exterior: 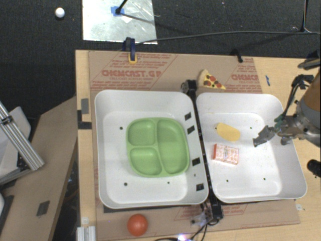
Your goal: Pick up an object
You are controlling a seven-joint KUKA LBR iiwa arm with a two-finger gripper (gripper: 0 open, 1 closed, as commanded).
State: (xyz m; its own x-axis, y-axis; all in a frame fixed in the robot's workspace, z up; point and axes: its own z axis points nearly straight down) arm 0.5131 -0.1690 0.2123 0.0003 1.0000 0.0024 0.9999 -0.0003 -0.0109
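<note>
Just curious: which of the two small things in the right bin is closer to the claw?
The yellow oval piece: it lies nearer the gripper than the red-and-white packet below it.

A small part of the grey metal robot arm (pixel 310 115) is seen at the right edge of the camera view. Its rounded wrist housing is finished in pale grey, with darker grey metal parts stacked beneath it. A thin dark cable (pixel 292 95) is looped along the wrist's outer side. The two-finger dark grey gripper (pixel 261 137) is mounted on a blocky silver-grey base, from which a slim, angular finger (pixel 263 134) of dull metal is extended. A small greenish spot is visible near the gripper base. Finer details, such as screws or markings, cannot be made out.
</note>
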